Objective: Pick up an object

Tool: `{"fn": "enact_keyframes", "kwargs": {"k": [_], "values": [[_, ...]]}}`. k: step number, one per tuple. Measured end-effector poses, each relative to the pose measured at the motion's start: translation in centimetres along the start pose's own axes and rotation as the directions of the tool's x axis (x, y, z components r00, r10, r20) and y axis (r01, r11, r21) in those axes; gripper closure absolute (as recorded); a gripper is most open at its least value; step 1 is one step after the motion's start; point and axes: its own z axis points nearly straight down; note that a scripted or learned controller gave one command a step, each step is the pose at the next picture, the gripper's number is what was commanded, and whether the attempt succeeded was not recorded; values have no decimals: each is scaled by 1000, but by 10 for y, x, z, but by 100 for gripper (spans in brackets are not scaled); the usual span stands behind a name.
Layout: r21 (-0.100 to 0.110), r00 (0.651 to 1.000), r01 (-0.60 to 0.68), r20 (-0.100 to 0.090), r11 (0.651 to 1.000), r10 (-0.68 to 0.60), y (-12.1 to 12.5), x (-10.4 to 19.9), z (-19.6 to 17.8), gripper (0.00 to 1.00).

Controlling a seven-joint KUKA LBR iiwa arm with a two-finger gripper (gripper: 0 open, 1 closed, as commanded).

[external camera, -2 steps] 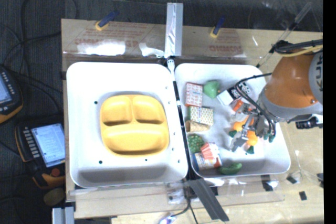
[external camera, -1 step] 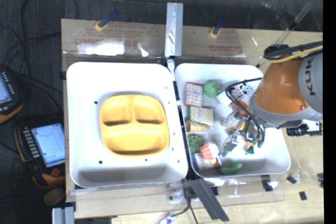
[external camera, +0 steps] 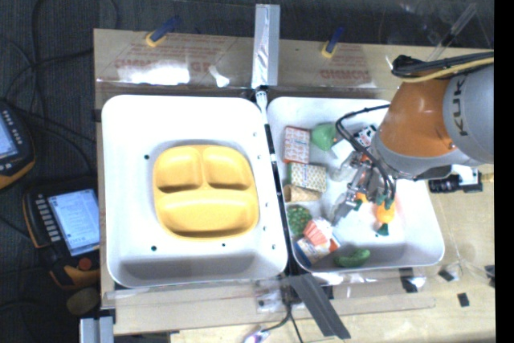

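The right white bin holds several toy foods. A red and white checked box lies at its left, with a pale dotted box and a tan block below it. A green lump sits near the back. A dark green round piece, a red and white item and a green pickle lie at the front. My gripper hangs low over the bin's middle, right of the boxes, beside an orange carrot. I see nothing held in it.
The left white bin holds a yellow divided tray. The arm's orange band and grey wrist cover the right bin's back right part. A metal divider stands behind the bins, and blue clips sit on the back board.
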Motion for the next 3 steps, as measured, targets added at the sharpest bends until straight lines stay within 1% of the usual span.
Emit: {"fn": "enact_keyframes", "kwargs": {"k": [1, 2, 3], "values": [[-1, 997, 75, -16, 997, -75, -10, -85, 2, 0], [3, 993, 115, 2, 993, -115, -17, -66, 1, 0], [-4, 1000, -6, 3, 1000, 6, -42, -28, 0, 0]]}}
